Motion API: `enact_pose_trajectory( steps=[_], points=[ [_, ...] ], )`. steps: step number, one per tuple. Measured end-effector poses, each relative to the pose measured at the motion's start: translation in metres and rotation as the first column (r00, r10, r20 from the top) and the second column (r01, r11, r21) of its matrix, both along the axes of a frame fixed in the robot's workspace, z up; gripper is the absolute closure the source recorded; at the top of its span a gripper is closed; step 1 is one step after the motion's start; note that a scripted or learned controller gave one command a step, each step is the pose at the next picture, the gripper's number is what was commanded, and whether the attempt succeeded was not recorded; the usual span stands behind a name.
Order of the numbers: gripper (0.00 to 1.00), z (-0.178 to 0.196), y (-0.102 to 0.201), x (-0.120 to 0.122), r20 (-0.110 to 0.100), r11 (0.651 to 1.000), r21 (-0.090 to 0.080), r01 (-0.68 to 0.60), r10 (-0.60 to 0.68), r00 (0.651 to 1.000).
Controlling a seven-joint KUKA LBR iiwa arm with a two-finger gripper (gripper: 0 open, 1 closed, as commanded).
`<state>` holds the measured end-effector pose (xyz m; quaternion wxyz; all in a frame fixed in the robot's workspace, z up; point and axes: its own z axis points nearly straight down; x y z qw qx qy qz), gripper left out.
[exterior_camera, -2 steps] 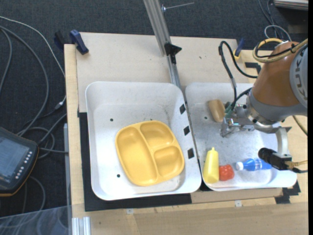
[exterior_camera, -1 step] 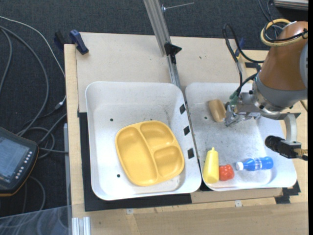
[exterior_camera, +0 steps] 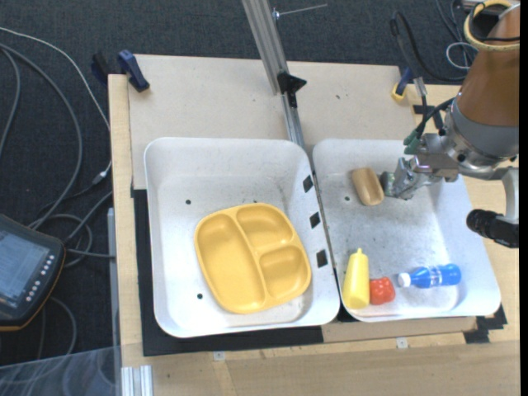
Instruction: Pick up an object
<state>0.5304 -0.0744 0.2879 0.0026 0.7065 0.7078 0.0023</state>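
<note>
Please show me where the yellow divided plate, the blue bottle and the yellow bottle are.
yellow divided plate (exterior_camera: 252,256), camera view, on the ridge where its compartments meet.
blue bottle (exterior_camera: 435,276), camera view, on the middle of its blue body.
yellow bottle (exterior_camera: 356,281), camera view, on the middle of its body.

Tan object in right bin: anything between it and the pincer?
Nothing visible. The pincer sits just right of the tan object, bare bin floor around them. The yellow bottle, red item and blue bottle lie along the near wall.
</note>
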Motion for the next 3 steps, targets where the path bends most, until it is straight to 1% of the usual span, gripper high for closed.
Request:
enact_pose_trajectory(
  steps=[1, 3],
  points=[
    [1.00, -0.003, 0.053, -0.016, -0.009, 1.000, 0.003, -0.004, 0.005, 1.000],
    [1.00, -0.044, 0.142, -0.028, -0.012, 1.000, 0.003, -0.004, 0.004, 1.000]
  ],
)
